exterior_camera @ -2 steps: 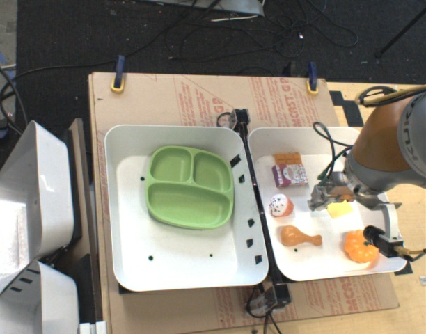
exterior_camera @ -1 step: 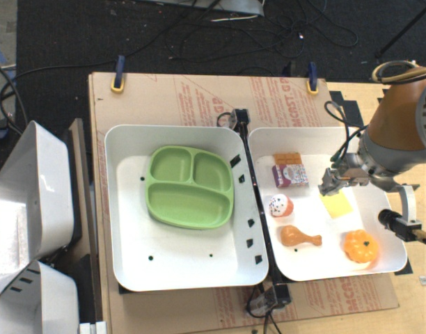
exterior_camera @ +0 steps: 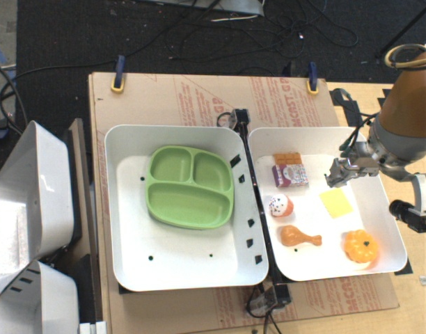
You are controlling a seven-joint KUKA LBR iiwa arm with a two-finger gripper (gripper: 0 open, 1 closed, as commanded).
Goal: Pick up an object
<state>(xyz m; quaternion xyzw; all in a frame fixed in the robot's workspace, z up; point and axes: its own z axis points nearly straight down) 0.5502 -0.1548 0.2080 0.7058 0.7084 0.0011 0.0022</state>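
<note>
Objects: five small things lie in the right bin (exterior_camera: 397, 245), all close to the gripper (exterior_camera: 336, 176)
Yellow square (exterior_camera: 336, 203): flat on the bin floor, just below the gripper and nearest to it
Purple carton (exterior_camera: 290, 175): lies to the left of the gripper at about its height, with an orange-brown block (exterior_camera: 287, 158) touching its far edge
White ball (exterior_camera: 279, 205): has red markings, down and to the left of the gripper, below the carton
Orange drumstick (exterior_camera: 299, 237): farther down and left of the gripper, beyond the yellow square
Orange pumpkin (exterior_camera: 359, 246): below the gripper and slightly right, near the bin's front right corner
Gripper: dark, hangs over the right bin on the grey arm (exterior_camera: 405, 120) reaching in from the right; nothing is seen between its fingers, and whether they are spread or pressed together I cannot tell
Left bin (exterior_camera: 122, 207): well to the left of the gripper, holding a green divided plate (exterior_camera: 191, 187) with three compartments
Bench (exterior_camera: 164, 96): brown board beneath both bins, with two clamps on its far edge
</note>
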